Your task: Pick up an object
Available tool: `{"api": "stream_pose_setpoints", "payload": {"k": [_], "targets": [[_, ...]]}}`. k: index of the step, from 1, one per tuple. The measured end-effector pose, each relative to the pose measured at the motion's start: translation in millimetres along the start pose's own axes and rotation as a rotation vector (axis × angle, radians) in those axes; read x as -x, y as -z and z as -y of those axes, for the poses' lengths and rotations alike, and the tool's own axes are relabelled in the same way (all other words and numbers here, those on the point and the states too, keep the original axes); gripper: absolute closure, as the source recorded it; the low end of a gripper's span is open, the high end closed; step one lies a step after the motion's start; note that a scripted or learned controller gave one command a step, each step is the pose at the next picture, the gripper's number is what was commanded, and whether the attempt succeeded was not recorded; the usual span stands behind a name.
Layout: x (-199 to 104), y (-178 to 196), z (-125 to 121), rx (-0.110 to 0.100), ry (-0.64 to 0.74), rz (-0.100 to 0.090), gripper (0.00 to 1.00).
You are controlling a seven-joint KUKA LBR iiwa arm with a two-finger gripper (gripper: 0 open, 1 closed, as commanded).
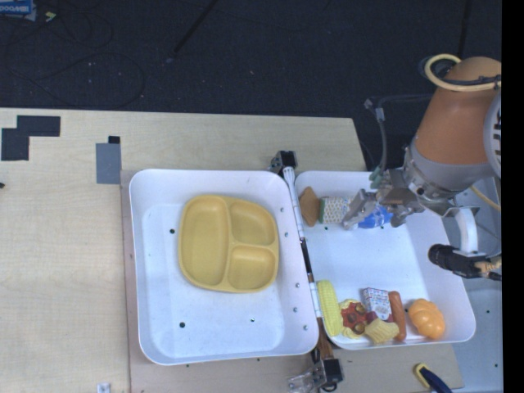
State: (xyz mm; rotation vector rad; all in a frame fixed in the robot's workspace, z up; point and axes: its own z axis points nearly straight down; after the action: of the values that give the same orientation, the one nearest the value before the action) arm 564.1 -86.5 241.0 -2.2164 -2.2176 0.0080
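1. The gripper [370, 210] hangs low in the right bin [368, 260], near its twelve o'clock rim; whether the claw is spread or pressed together cannot be told.
2. A blue object [376, 219] lies right under it.
3. A brown lump [309, 206] and a speckled block [333, 210] lie at its nine o'clock.
4. A yellow divided plate [228, 243] sits in the left bin [155, 301].

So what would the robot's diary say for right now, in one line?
gripper: over right bin top, at blue thing | plate: left bin | toy food: right bin front edge
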Motion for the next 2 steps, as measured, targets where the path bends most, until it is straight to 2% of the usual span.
{"api": "stream_pose_setpoints", "payload": {"k": [1,2], "targets": [[-23,-48,-54,0.000,0.000,0.000,0.00],[-1,-136,-74,0.003,0.000,0.000,0.00]]}}
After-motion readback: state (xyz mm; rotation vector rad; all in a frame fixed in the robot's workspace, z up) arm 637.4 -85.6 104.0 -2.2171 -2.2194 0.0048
